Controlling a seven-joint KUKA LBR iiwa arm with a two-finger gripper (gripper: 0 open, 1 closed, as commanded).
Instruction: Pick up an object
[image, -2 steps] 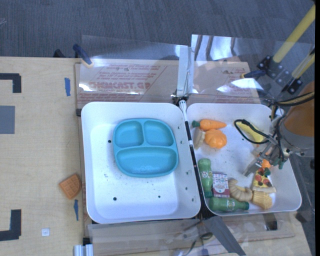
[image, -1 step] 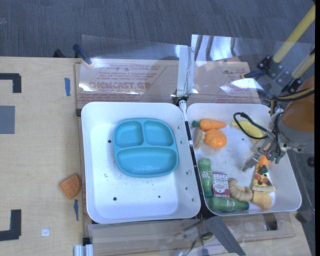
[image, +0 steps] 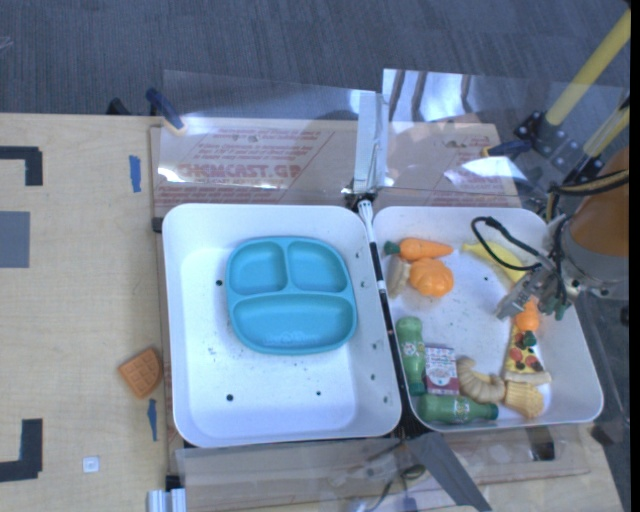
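Note:
The right bin (image: 575, 345) holds several toy foods. A carrot (image: 425, 247) and an orange fruit (image: 432, 279) lie at its back left, and a yellow banana (image: 498, 258) lies at the back. A green bottle (image: 408, 338), a small pink box (image: 440, 368), a croissant (image: 478, 381) and a pizza slice (image: 526, 354) are toward the front. My gripper (image: 535, 305) hangs over the bin's right side, open, just above a small orange piece (image: 527, 320). Nothing sits between the fingers.
The left bin (image: 190, 330) carries a blue divided plate (image: 290, 295). An orange waffle-like toy (image: 141, 372) lies on the bench left of the bins. Another green bottle (image: 455, 408) lies along the right bin's front wall. A black cable (image: 500, 232) loops by the wrist.

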